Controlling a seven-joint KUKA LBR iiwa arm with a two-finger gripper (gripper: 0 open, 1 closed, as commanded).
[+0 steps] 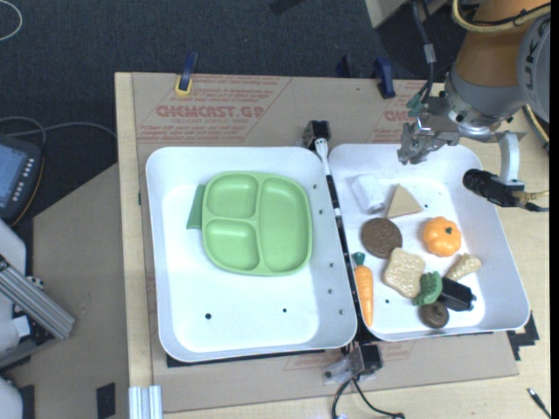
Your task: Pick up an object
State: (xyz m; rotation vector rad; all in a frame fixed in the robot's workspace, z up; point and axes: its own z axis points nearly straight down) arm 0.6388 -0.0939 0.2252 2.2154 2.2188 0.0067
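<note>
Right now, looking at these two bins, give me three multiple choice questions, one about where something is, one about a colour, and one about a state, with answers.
1. Where does the green divided plate lie?
A. left bin
B. right bin
C. on the cardboard

2. What colour is the small pumpkin?
A. purple
B. orange
C. blue

3. Where is the gripper?
A. touching the carrot
B. pressing on the plate
C. at the right bin's far edge, apart from the food

Answers: 1 A, the plate rests in the left bin. 2 B, it is plainly orange. 3 C, it hangs above the far rim.

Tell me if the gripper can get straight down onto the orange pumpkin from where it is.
Probably yes. The pumpkin sits apart from its neighbours with nothing over it, and the gripper hovers above the same bin.
</note>
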